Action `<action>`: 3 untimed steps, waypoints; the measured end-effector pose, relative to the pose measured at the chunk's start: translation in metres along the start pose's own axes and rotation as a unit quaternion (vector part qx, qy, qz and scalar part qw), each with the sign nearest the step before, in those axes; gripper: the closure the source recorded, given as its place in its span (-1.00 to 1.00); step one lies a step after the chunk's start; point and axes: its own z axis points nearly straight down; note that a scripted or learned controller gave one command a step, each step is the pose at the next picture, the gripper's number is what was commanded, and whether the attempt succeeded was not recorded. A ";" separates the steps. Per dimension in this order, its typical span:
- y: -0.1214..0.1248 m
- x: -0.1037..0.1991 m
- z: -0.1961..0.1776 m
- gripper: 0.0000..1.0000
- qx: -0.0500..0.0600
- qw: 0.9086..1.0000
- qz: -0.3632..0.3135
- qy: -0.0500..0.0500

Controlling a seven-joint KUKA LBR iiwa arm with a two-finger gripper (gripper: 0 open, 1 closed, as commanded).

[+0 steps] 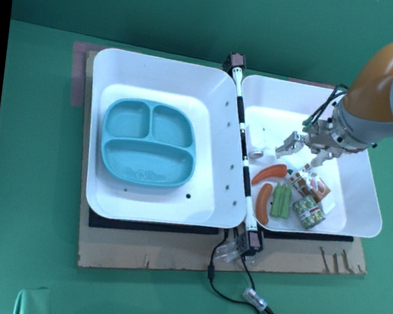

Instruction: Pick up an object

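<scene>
My gripper (303,155) hangs over the middle of the right bin (361,201), open, with nothing between its fingers. One finger (288,145) points left and the other (319,163) points down toward the bin floor. Just below it lie a curved orange sausage (270,173) and a red-and-white carton (312,185). Nearer the front edge are a second sausage (263,201), a green bean bundle (281,199) and a green carton (308,212). A small white cylinder (257,140) rests against the bin's left wall.
The left bin (219,91) holds a teal divided plate (148,143). A black-and-white rail (244,148) runs between the two bins. Cables (251,294) trail off the cardboard base at the front.
</scene>
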 end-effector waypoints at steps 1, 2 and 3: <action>-0.057 0.019 0.008 -1.00 -0.008 1.000 0.001 -0.003; -0.083 0.025 0.007 -1.00 -0.012 1.000 0.001 -0.004; -0.081 0.024 -0.005 1.00 -0.015 1.000 0.003 -0.005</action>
